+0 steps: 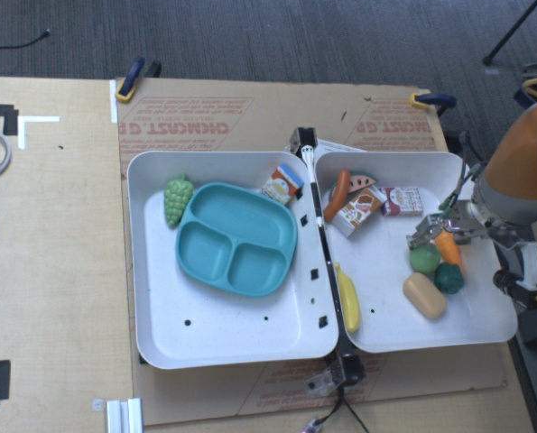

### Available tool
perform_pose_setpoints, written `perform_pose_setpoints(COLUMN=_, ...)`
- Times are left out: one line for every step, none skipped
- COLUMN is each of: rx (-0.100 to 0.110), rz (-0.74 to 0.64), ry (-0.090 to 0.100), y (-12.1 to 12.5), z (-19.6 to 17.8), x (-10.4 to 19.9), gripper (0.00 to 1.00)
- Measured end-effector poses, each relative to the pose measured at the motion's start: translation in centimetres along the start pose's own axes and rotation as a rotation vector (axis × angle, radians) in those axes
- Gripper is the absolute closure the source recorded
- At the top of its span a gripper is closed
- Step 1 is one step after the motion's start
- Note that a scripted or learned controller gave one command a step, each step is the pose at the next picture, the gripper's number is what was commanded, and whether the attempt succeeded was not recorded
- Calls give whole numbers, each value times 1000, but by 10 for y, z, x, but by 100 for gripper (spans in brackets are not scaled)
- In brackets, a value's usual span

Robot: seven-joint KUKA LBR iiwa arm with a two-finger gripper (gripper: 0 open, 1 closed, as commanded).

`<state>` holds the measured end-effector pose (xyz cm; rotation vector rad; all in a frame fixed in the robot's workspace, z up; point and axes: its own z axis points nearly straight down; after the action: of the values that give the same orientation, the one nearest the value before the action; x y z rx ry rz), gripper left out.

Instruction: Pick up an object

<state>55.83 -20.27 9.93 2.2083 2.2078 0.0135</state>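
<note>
My gripper point(428, 234) low in right white bin point(485, 332) beside small orange carrot point(449, 247); grip state unclear. Next: confirm grasp, lift.

The two bins, the left point(151, 314) and the right point(485, 327), look like smooth white plastic with a slight sheen. The teal divided plate point(236, 239) is matt, smooth plastic. The green grapes point(177, 200) have a bumpy, dull moulded surface. The banana point(348, 301), the sausage point(338, 194) and the tan potato point(425, 296) look like smooth toy plastic, faintly glossy. The small cartons point(361, 208) seem to be printed card. A sheet of brown cardboard point(196, 120) with red print lies under the bins, rough and matt. The bench point(51, 269) is pale wood, smooth. The floor point(250, 25) is dark carpet. The end effector point(428, 234) shows bare grey metal.
</note>
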Motion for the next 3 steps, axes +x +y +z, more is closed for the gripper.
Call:
perform_pose_setpoints(rx=0, rz=2, ry=-4, y=1, z=-12, x=-3, gripper=100)
perform_pose_setpoints(rx=1, rz=3, ry=-4, y=0, z=-11, x=-3, gripper=0)
perform_pose_setpoints(rx=0, rz=2, ry=-5, y=1, z=-21, x=-3, gripper=100)
